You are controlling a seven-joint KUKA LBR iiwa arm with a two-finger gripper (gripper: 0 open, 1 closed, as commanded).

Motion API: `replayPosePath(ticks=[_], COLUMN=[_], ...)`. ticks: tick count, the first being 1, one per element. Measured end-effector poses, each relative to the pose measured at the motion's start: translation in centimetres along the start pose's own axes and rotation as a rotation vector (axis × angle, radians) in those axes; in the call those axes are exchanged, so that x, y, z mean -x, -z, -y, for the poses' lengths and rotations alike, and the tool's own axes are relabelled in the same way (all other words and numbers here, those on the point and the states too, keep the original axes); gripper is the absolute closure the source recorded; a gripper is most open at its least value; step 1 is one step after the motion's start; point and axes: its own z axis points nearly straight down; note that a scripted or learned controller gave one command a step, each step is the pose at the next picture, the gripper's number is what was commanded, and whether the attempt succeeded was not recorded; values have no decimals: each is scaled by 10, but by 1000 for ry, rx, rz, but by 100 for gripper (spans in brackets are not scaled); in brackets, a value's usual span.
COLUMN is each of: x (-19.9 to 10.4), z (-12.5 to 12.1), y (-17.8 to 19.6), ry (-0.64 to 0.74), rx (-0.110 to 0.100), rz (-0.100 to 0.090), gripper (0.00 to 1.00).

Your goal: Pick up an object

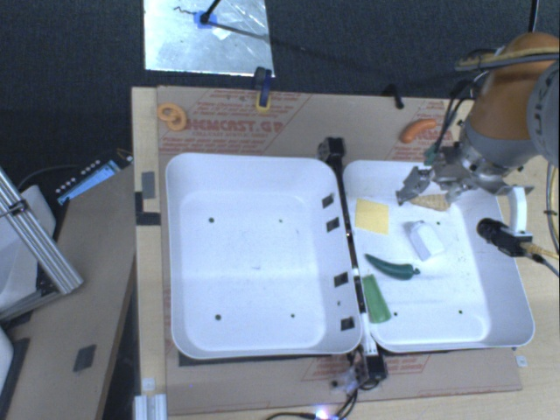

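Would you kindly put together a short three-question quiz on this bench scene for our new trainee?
1. True or false: the yellow square lies in the right bin.
2. Which item lies nearest the divider between the bins?
A. the green stick
B. the white block
C. the orange ring
3. Fill in: the gripper hangs over the ____ bin.

Key:
1. True.
2. A; the green stick sits at the right bin's inner edge.
3. Right; it hangs near that bin's far side, beside a tan wedge.

Off-bin clutter — pretzel [171, 116], orange sausage [417, 130], yellow-blue clamp [262, 88] on the cardboard.
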Motion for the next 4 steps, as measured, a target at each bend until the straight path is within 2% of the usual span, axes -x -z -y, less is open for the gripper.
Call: replayPosePath(ticks=[1,2,3,4], x=[32,5,-7,-29], z=[33,-16,54,-9], y=[-90,-112,-112,-111], ry=[-5,5,-3,5], rx=[-8,4,-7,6], rz=[0,0,-2,0], gripper=[0,0,0,0])
